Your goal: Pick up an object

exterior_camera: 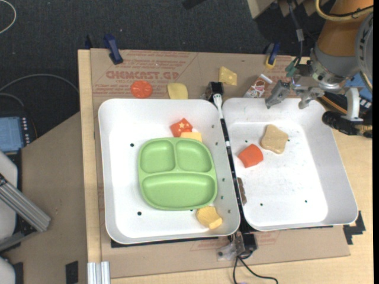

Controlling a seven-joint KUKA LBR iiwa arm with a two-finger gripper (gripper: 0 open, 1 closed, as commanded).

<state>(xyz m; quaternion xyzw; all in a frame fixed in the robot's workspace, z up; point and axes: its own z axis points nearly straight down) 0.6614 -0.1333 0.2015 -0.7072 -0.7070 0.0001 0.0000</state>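
In the right bin (pixel 320 200) lie a red block (pixel 250 155) and a tan, bread-like piece (pixel 274 139), close together near the bin's left half. My gripper (pixel 290 96) hangs over the far edge of the right bin, above and to the right of the tan piece. Its two fingers (pixel 273 97) stand apart with nothing between them. The left bin (pixel 118 206) holds a green divided plate (pixel 176 173), a red piece (pixel 181 126) and a yellow piece (pixel 191 136) at the plate's far rim, and a yellow piece (pixel 209 217) at its near rim.
On the cardboard behind the bins lie an orange round piece (pixel 141 89), a pale yellow piece (pixel 177 91), a yellow wedge (pixel 227 76), a small printed packet (pixel 256 88) and a black item (pixel 214 90). Blue clamps (pixel 112 48) hold the cardboard's far edge.
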